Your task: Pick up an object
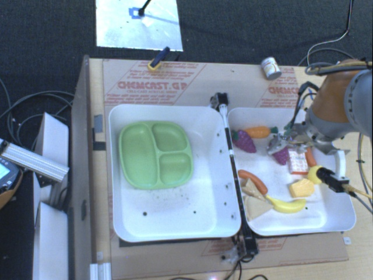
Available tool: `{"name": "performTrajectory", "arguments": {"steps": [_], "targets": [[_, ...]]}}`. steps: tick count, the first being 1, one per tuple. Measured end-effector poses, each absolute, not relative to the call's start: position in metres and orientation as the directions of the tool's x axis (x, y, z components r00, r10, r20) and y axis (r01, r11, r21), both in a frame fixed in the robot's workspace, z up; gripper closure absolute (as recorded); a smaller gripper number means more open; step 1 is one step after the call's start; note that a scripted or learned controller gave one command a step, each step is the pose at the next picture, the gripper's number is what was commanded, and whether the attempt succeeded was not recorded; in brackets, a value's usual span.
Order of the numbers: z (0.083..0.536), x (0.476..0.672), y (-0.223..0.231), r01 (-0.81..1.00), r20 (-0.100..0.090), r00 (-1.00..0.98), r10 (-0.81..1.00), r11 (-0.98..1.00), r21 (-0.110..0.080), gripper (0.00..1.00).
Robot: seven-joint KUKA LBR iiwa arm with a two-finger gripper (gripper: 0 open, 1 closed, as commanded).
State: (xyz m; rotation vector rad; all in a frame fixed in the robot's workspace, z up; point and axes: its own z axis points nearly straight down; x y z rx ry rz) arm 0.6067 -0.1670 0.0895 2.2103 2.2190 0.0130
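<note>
Plastic toy food fills the right bin (335, 217), and your hand (278, 144) sits low over its upper middle, beside a purple piece (282, 156); whether it is open or grasping you cannot tell. Such pieces are probably light, stiff and slick, so take them across the narrow middle. Count one banana (285, 205), one cheese wedge (301, 188), two carrots, two purple pieces, one red-and-white packet (298, 162). One green tray (155, 154) lies in the left bin (175, 226).
</note>
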Motion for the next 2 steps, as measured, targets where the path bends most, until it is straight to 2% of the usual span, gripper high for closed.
{"name": "performTrajectory", "arguments": {"steps": [1, 2], "targets": [[0.102, 0.609, -0.168, 1.000, -0.002, -0.005, 1.000, 0.005, 0.019, 1.00], [0.186, 0.589, -0.076, 1.000, 0.001, -0.005, 1.000, 0.005, 0.004, 1.00]]}}
